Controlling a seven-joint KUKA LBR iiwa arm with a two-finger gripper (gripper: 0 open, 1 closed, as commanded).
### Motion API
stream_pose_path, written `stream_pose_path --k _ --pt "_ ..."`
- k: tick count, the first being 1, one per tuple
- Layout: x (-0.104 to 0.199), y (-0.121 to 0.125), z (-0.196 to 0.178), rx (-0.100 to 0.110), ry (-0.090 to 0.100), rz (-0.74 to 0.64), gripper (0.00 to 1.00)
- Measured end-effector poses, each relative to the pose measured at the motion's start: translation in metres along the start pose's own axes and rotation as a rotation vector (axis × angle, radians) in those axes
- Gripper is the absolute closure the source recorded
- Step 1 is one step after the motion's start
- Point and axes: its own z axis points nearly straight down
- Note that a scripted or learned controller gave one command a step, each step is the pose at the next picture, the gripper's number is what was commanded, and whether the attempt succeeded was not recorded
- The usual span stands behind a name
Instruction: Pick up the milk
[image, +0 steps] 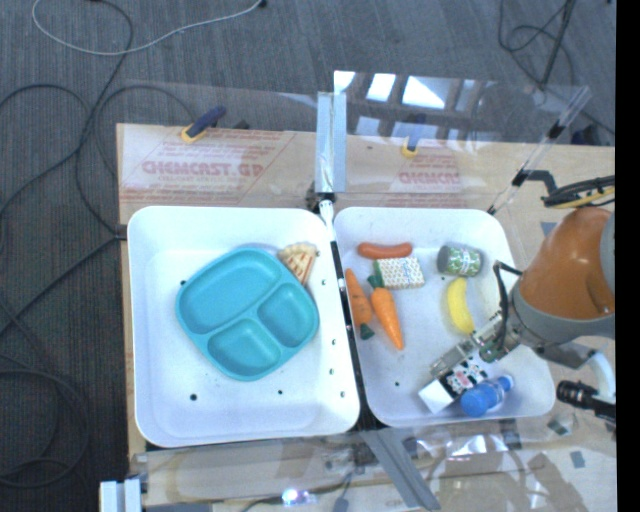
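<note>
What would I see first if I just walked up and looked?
Probably the big blue plate with three sections, sitting in the left bin. Next, the orange and grey robot arm reaching in from the right, its hand low over the milk carton in the right bin's near corner.

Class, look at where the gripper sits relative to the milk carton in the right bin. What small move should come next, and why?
Probably a short descent, closing on the milk carton. The gripper sits just above it in the right bin, near the front wall. The blue bottle lies right beside the carton, so the approach should stay on the carton's side.
</note>
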Motion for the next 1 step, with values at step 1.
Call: stream_pose_path --k 1 --pt "0.0470 0.0441 -0.0700 0.011 0.012 0.067 0.00"
